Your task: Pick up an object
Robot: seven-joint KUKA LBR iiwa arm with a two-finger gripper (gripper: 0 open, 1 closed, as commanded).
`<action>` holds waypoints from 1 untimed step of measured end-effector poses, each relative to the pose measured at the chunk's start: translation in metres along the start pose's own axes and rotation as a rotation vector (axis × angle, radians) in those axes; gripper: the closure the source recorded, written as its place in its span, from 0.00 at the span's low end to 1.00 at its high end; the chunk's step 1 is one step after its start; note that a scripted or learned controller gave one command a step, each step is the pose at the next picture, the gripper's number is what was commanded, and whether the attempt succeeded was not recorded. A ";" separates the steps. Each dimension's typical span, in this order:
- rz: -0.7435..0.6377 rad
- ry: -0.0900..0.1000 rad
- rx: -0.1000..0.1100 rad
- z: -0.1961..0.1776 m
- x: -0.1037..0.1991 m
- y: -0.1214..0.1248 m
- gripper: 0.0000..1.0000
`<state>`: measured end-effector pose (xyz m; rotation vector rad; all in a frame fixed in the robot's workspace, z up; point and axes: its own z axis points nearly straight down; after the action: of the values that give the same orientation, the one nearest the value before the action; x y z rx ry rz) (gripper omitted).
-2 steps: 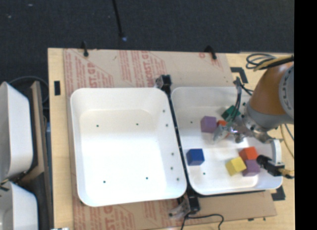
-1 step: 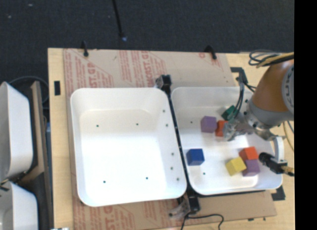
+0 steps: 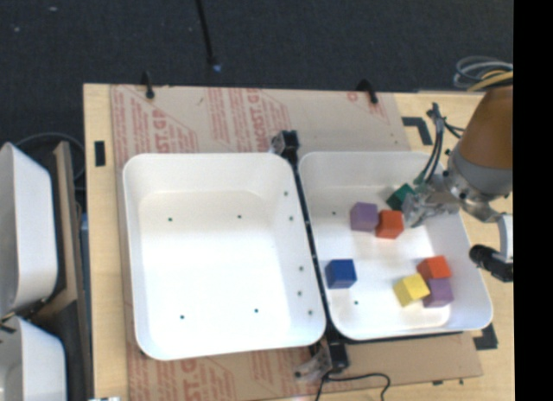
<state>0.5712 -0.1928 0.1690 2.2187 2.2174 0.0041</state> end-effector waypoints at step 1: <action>0.000 0.000 0.000 -0.049 -0.001 0.001 1.00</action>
<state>0.5720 -0.1936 0.2179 2.2187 2.2180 0.0041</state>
